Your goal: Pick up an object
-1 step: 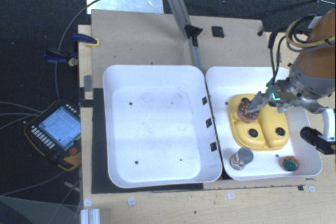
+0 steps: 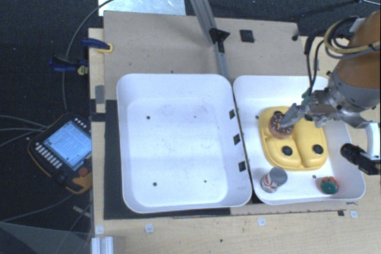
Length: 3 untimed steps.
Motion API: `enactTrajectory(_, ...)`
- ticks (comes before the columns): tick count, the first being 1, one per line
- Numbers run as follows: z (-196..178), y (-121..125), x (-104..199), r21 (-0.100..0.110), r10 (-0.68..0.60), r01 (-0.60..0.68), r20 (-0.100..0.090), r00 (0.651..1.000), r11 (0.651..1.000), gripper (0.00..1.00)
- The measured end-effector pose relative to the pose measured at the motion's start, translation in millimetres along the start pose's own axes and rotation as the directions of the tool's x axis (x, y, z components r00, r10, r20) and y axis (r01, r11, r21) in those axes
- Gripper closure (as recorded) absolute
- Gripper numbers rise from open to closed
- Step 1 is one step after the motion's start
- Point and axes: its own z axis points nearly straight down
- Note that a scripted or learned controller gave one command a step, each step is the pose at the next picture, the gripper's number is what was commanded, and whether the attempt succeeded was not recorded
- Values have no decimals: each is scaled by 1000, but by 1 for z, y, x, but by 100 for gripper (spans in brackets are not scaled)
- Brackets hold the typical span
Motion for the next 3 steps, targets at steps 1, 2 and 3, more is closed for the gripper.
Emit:
enactTrajectory(1,54,-10,-2,4,4,-4,0,1000,1000,0)
enactTrajectory(2,116,-10,-6,5,4,-4,0,1000,1000,0)
enactTrajectory(3,141,-5,-7,-14,2,-2,3,1000,1000,0)
